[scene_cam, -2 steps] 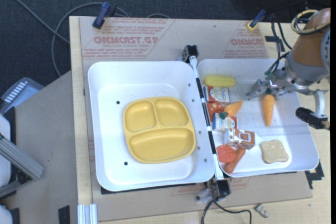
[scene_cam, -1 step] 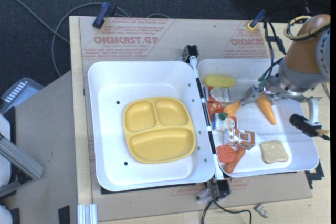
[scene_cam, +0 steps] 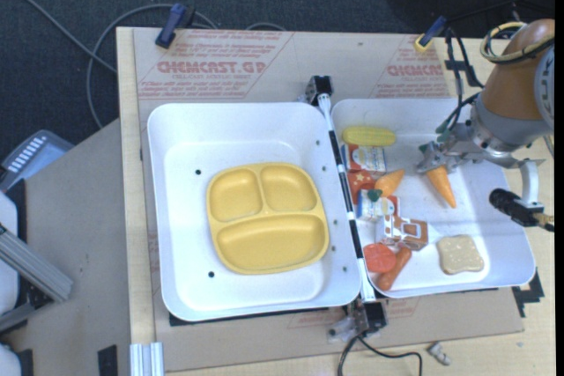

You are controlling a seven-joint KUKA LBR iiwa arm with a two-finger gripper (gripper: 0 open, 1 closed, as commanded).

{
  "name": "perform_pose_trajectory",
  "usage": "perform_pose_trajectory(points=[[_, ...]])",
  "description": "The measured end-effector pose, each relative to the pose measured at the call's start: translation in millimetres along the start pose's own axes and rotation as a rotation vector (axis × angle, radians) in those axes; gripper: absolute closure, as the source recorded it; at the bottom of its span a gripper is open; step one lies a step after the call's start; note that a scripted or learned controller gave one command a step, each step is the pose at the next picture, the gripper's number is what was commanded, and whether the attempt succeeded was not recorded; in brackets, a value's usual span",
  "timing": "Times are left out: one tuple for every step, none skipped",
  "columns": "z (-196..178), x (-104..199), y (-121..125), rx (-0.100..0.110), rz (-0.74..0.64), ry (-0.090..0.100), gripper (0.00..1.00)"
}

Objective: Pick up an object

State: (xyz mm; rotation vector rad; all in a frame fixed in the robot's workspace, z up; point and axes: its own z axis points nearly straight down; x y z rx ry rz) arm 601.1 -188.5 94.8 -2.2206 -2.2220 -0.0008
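Where the arm point(scene_cam: 515, 92) reaches in from the right, its gripper point(scene_cam: 438, 158) sits low over the right bin point(scene_cam: 515, 264), directly above the wide end of an orange carrot point(scene_cam: 442, 185); whether it is open or closed cannot be told. Along the bin's left side lie a yellow corn cob point(scene_cam: 369, 136), a red-and-white packet point(scene_cam: 367, 161) with unreadable print, a small carton point(scene_cam: 404, 231) and a red toy point(scene_cam: 386, 263). A slice of bread point(scene_cam: 460, 254) lies near the front right corner. The left bin point(scene_cam: 176, 145) holds a yellow divided tray point(scene_cam: 267, 217). Behind both bins, the protective sheet point(scene_cam: 211, 66) reads "CHEMCAST GP" in red.
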Motion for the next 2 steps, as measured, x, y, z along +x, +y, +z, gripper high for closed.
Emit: perform_pose_trajectory(points=[[10.4,67.2,46.5,0.003,0.0,0.0,1.0],[-90.7,131.3,26.2,-0.003,-0.001,0.0,1.0]])
